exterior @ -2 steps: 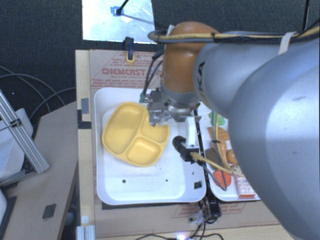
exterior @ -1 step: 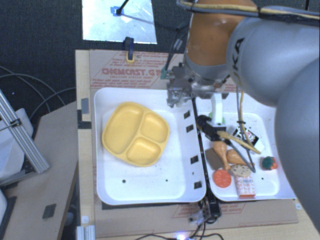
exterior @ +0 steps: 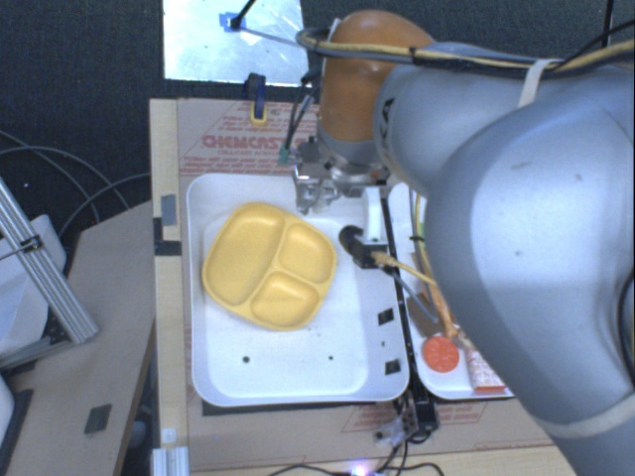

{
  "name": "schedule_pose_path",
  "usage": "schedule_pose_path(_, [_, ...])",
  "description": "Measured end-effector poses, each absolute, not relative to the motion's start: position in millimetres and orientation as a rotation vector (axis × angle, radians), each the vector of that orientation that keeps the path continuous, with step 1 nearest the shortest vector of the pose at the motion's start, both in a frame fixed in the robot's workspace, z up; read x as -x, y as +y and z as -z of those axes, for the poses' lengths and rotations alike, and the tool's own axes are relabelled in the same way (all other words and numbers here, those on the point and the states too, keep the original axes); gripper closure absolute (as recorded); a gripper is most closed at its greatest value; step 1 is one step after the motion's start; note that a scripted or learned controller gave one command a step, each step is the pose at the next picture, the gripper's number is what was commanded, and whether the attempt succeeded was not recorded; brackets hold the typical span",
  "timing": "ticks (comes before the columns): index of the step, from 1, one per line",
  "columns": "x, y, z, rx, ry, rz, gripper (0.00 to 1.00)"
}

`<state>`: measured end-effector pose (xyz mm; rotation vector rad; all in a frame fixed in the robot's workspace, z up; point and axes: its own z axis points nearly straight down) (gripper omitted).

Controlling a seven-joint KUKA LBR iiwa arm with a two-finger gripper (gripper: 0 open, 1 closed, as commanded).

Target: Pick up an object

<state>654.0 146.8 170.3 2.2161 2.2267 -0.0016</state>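
Dark floor [exterior: 79, 58] w/ cables [exterior: 62, 179], shiny sheet [exterior: 203, 28] up top, cardboard [exterior: 230, 143] on tan bench [exterior: 109, 296], alu rail [exterior: 45, 276] left.

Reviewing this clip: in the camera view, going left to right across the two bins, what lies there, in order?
Left bin's outer wall → yellow divided plate lying in the left bin → orange round object in the right bin.

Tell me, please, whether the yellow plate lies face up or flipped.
Face up: the yellow plate shows three hollow compartments, resting in its bin.
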Motion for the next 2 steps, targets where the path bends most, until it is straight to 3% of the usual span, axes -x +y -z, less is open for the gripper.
schedule_pose_path(1, [-620.8, 202.8, -275.0, -2.208, 2.231, -0.019, 1.00])
schedule_pose_path(2, [-621.1, 197.9, -268.1, -2.215, 2.226, -0.004, 0.00])
